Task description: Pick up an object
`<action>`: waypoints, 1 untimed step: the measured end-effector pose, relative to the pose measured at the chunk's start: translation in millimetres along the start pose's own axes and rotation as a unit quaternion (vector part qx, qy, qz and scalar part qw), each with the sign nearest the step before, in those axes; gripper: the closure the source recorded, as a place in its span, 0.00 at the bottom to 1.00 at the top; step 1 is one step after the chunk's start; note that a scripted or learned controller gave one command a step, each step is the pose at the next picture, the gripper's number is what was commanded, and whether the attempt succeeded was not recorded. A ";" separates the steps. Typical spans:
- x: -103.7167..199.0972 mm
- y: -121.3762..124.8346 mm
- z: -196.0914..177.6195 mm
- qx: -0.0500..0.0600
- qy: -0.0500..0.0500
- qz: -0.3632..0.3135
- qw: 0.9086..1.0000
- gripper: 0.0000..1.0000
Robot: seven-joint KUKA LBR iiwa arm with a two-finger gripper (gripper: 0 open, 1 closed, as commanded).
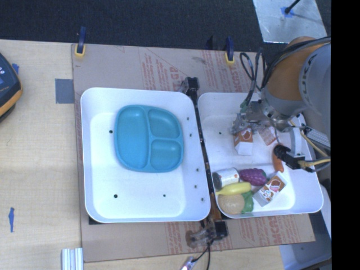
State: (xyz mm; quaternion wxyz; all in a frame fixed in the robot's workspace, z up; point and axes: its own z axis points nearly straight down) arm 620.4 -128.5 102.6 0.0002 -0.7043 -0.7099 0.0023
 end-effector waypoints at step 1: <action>67.5 2.9 -90.5 -0.001 0.002 0.001 1.000 1.00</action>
